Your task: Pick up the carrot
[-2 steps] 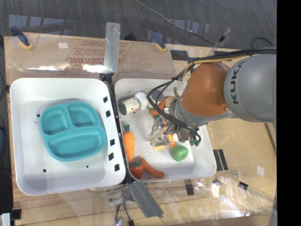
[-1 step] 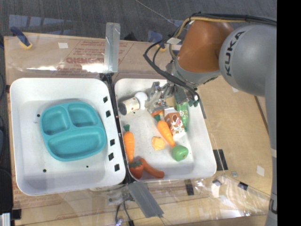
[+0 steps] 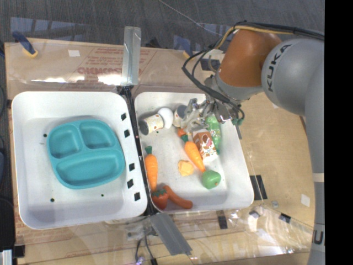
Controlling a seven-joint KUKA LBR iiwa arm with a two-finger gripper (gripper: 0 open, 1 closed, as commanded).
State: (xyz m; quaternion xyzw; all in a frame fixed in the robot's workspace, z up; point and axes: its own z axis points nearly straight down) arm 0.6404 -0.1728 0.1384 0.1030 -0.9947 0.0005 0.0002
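Dark carpet filled the top of the frame, and below it we saw a bench [image 3: 276,164] covered with cardboard and clear plastic film. Two white bins sat side by side on it. We found a teal divided plate [image 3: 85,152] lying in the left bin [image 3: 22,164].

Toys were scattered in the right bin [image 3: 242,175]. One carrot [image 3: 193,154] lay near the bin's middle, its long axis running diagonally, green top toward the upper left and tip toward the lower right. A second carrot [image 3: 150,168] lay against the bin's left wall, nearly vertical in the frame, green top up. Near the first carrot we saw a small carton [image 3: 206,143], a yellow piece [image 3: 186,168] and a green pepper [image 3: 210,179]. A red and orange toy [image 3: 168,196] lay at the lower left of that bin, and a white can [image 3: 153,122] at its upper left.

From the right of the frame the grey arm [image 3: 292,70] reached in. Its gripper [image 3: 199,113] hung over the bin's upper part, above and apart from the central carrot. We could not tell how it was set, nor saw anything held.
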